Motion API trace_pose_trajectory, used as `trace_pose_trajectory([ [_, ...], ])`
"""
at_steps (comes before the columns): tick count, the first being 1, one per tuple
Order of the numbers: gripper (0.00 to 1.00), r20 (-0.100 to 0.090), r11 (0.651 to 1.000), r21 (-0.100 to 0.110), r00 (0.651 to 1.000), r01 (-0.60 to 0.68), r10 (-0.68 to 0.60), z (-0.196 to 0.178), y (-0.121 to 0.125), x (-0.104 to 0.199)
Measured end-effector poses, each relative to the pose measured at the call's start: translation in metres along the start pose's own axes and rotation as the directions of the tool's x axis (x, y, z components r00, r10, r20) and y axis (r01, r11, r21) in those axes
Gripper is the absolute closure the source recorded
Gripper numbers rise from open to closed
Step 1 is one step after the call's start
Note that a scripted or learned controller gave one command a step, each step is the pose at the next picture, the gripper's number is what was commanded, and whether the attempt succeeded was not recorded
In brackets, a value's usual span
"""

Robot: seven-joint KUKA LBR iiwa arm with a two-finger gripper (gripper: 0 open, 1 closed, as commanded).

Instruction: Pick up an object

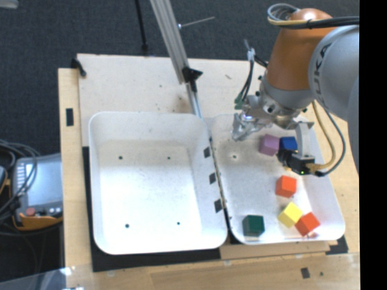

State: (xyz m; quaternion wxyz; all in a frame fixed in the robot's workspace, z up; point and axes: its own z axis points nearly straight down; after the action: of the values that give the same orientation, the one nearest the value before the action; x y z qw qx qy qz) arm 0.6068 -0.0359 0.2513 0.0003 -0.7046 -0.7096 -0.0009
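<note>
My gripper (242, 127) hangs over the far left part of the right bin (254, 174), under the orange-banded wrist. A purple cube (269, 144) and a blue cube (288, 144) lie just right of it, touching each other. An orange cube (286, 186) sits mid-right. A yellow cube (291, 214) and a red-orange cube (308, 223) lie at the near right corner. Near the front wall rests a dark green cube (253, 225). I see nothing between the fingers.
The left bin (151, 180) adjoins the right one along a shared rim with black clips. A slanted metal pole (172, 41) rises from behind the bins. Cables loop beside the wrist on the right. Electronics sit off the bench's left edge.
</note>
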Motion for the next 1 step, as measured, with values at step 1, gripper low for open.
trace_pose_trajectory([
  [1, 1.00, -0.001, 1.000, 0.000, 1.000, 0.001, -0.001, -0.0084, -0.0205, 0.0470],
])
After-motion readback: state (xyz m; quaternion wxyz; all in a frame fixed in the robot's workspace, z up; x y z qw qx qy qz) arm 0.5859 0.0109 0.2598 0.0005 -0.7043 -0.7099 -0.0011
